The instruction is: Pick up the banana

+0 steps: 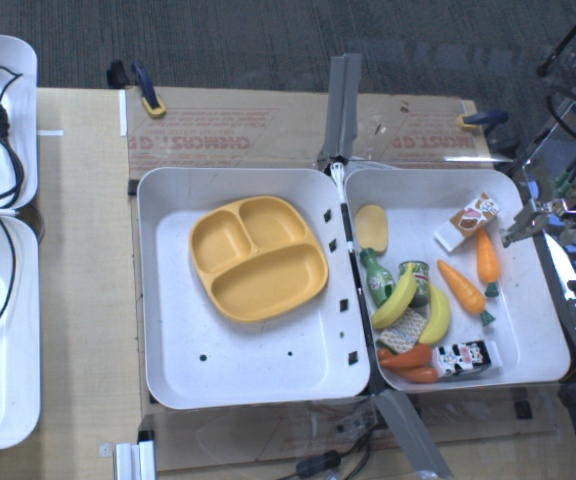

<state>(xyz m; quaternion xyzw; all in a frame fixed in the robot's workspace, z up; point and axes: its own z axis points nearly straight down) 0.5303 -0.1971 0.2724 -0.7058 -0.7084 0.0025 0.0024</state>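
the banana (415,306) sat in the right bin (528,368), wedged among a green bottle (377,276), a can (418,280) and two carrots (462,286). the yellow divided plate (258,258) was alone in the left bin (168,368). the hand (528,220) hung over the right bin's far edge, couldn't tell its grip.

Yellow divided plate (258,258) in left bin (168,368).
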